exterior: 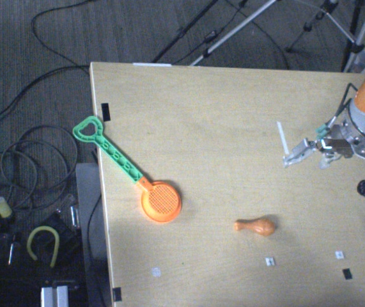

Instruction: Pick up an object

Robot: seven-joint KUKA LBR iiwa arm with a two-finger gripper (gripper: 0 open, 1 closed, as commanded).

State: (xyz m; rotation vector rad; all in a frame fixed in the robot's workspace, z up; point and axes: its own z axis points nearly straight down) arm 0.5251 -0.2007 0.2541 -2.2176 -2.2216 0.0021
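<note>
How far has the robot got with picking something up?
Nothing looks picked up yet. The green-handled orange strainer and the small orange gourd-shaped toy both lie flat on the bench. The gripper is over the right side, near a thin white stick, with nothing between its fingers. Reaching an object, grasping and lifting it all remain.

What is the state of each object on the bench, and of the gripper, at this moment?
Sieve toy: lying flat on the bench, green handle over the left edge, untouched.
Small orange toy: lying on its side, apart from the sieve, untouched.
White stick: lying flat, just left of the gripper.
Gripper: at the right side, fingers spread, nothing between them.
</note>
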